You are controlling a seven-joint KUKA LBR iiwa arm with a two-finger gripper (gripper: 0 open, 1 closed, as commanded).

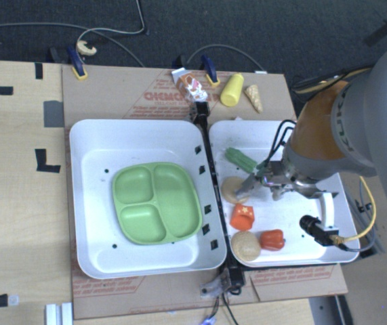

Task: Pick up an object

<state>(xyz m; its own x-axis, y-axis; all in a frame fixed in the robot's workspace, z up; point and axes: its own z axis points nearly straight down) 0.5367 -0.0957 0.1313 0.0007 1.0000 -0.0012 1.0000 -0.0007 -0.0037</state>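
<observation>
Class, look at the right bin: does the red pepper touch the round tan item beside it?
Touching. The camera view shows the red pepper pressed against the tan item with no white bin floor between them.

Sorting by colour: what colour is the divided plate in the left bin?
Light green, seen in the camera view: divided plate.

Even, bright overhead light; soft shadows, slightly blurry
</observation>
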